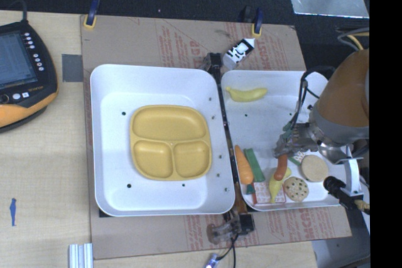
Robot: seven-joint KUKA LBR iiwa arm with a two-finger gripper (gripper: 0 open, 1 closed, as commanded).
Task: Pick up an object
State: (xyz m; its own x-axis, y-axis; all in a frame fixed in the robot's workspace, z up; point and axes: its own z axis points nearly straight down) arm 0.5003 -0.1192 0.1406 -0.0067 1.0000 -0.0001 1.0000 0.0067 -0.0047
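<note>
Looking down on your bench, you've got two shallow white bins side by side on a brown cardboard sheet (pixel 188 34). The left white bin (pixel 113 185) holds a yellow plastic plate with three compartments (pixel 170 140), sitting about in the middle.

The right white bin (pixel 264 119) has all the small stuff. A pale yellow toy banana (pixel 246 94) lies near the far edge, well apart from everything else. Along the near left side there's an orange toy carrot (pixel 243 164), with a green stick-shaped piece (pixel 254 164) just beside it. Next to those a red toy sausage (pixel 281 167) sits end to end with a yellow-green pepper-looking piece (pixel 276 186). A round speckled cookie (pixel 295 188) is at the near edge, and a plain round cream disc (pixel 314 168) is just beyond it to the right.

Your grey arm with the orange band (pixel 345 97) comes in from the right and hangs over the right bin. The gripper (pixel 286 144) is low, right above the top end of the red sausage. It's a dark clutter down there, so whether the pincer is open or closed I honestly can't tell, and I can't see anything clearly held.

Off to the left, a black and orange teach pendant (pixel 22 72) rests on the wooden table (pixel 38 185).
</note>
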